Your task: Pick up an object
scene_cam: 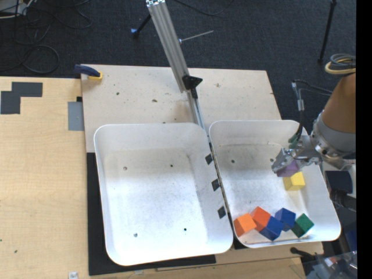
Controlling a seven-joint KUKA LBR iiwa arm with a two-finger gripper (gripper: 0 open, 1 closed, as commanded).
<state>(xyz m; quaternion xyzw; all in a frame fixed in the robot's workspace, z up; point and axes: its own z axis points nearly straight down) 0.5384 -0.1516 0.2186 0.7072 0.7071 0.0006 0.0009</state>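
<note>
Claw (287, 163): over right bin (256, 133), grip state indeterminate; purple block (289, 170) beneath, yellow block (294, 181) beside.

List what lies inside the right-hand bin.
In the right bin: a yellow block, a purple block partly covered by the hand, and orange, blue and green blocks clustered near the front.

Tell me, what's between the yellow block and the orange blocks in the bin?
Nothing: in the camera view, just bare white bin floor lies between the yellow block and the orange blocks.
</note>
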